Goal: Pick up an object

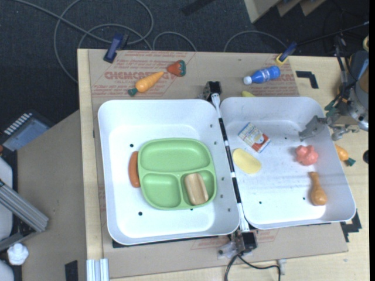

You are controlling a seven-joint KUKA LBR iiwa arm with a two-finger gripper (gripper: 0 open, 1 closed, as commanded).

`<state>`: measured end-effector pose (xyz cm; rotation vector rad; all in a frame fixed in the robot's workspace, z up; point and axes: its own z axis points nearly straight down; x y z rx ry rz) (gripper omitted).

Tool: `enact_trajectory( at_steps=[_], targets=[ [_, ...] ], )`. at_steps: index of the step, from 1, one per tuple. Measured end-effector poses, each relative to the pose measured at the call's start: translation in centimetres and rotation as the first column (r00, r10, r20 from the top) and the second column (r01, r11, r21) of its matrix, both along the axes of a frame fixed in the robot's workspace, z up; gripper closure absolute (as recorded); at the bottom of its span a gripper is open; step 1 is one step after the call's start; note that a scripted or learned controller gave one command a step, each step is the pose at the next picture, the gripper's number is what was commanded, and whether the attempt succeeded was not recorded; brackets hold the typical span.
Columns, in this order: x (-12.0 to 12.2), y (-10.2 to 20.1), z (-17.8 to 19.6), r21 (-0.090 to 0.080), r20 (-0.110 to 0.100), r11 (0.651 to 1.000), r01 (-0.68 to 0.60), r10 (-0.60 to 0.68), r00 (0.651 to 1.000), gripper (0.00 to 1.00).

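Observation:
The right bin (275, 212) holds a small white, blue and red carton (254, 137), a pale yellow piece (246, 161), a pink lumpy toy (306, 155) and a tan drumstick-shaped toy (317, 190). My gripper (323, 132) hangs over that bin's far right corner, just above and behind the pink toy. Its fingers (309, 130) are spread open with nothing between them. In the left bin (117, 209) lies a green divided plate (174, 168) with a bun (196, 188) in its near right compartment, and a sausage (135, 169) rests beside the plate's left edge.
On the bench behind the bins lie a toy carrot (155, 78) and a blue bottle (263, 75). Blue clips (114, 47) sit at the bench's far edge. A small orange piece (342, 154) lies just outside the right bin's right wall. Cables run across the floor behind.

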<state>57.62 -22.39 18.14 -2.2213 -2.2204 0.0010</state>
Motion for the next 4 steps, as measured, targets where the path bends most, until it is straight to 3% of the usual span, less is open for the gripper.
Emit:
enact_trajectory(
  at_steps=[1, 2, 3, 4],
  targets=[
    [-1.1, 0.8, -9.2, 0.007, -0.004, 1.0, -0.002, 0.002, 1.0, 0.0],
    [-1.0, 0.5, -8.0, 0.0, 0.002, 1.0, -0.001, 0.001, 1.0, 1.0],
    [-0.9, 8.3, 3.6, 0.0, 0.005, 1.0, -0.003, 0.003, 1.0, 1.0],
    [-3.6, 13.6, 4.0, 0.001, -0.001, 1.0, -0.002, 0.002, 1.0, 1.0]
  ],
)
